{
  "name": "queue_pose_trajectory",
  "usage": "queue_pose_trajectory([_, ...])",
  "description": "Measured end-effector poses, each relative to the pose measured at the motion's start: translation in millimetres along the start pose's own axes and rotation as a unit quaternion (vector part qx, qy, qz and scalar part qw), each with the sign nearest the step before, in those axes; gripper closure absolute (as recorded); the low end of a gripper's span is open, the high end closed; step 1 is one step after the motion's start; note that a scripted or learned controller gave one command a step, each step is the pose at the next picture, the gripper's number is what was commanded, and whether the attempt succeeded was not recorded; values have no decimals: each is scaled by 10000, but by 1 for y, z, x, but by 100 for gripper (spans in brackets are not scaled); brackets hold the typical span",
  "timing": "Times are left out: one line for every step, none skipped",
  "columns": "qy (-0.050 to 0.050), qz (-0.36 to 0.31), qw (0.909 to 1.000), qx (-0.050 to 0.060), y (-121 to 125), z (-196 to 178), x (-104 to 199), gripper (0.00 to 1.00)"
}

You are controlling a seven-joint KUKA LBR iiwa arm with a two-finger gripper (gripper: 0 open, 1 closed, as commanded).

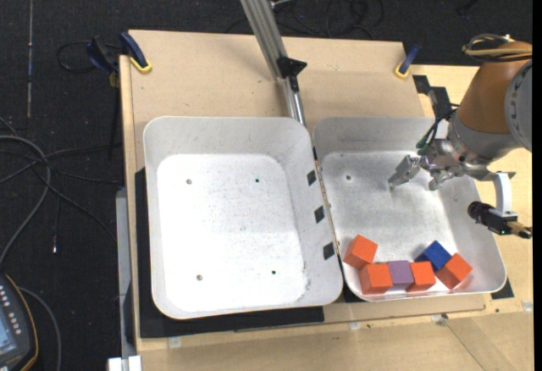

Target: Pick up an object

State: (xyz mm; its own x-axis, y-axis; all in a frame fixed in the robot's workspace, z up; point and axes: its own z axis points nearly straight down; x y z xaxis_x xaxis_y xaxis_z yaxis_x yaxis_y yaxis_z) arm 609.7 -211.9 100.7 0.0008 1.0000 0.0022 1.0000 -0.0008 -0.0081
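Six small blocks, huddled along the near wall of the right bin: an orange cube tilted slightly apart at the left, then orange, purple and orange touching in a row, a blue one behind, one more orange at the right end. Probably slid or dropped there, pressed against the bin's curved lip. Hard-edged, matte, likely wood or foam, light and easy to pinch by flat faces, though tight packing leaves little room for fingers.

End effector hovering over the bare middle of the same bin, well apart from the blocks, nothing between its metal fingers; how far apart they stand, impossible to tell at this angle. Orange-banded wrist reaching in from the right.

Left bin a shallow white tray, speckled, with rounded corners. Both on a pale wooden bench.
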Motion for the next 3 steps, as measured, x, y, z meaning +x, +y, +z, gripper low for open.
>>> queue_pose_trajectory([-23,-27,10000,-74,63,-16,-12,0])
queue_pose_trajectory([-30,-31,10000,-67,62,-26,-12,100])
queue_pose_trajectory([-42,-49,9999,-82,63,-37,-11,100])
